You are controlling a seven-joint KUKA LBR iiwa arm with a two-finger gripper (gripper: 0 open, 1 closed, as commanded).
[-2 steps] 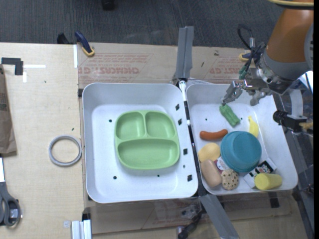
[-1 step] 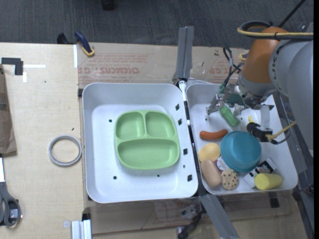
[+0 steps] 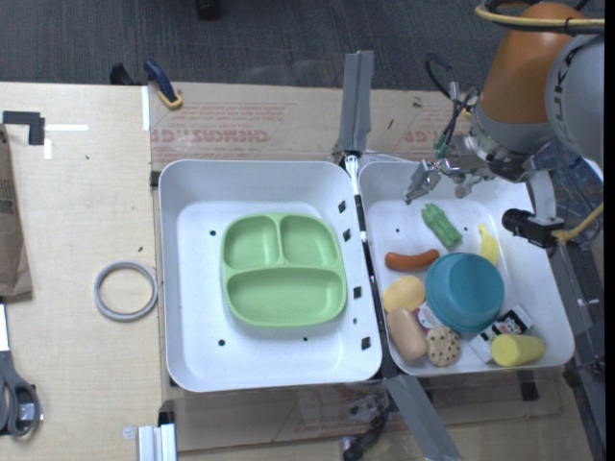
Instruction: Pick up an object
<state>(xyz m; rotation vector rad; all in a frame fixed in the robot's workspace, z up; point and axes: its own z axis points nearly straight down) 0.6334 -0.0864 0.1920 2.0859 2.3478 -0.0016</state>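
My gripper [image 3: 439, 182] hangs over the back of the right bin [image 3: 550, 275], its two metal fingers spread open with nothing between them. Just below it lies a green toy pickle [image 3: 441, 226]. Further forward sit a red sausage [image 3: 411, 258], a yellow banana [image 3: 489, 245], a blue bowl [image 3: 465, 290], a yellow potato-like piece [image 3: 405, 293], a tan bread roll [image 3: 406, 334], a cookie [image 3: 443, 347] and a yellow cylinder [image 3: 516, 350].
The left bin [image 3: 183, 286] holds a green divided plate [image 3: 283, 270]. A grey divider post [image 3: 356, 104] stands between the bins at the back. A tape ring [image 3: 126, 289] lies on the bench at left.
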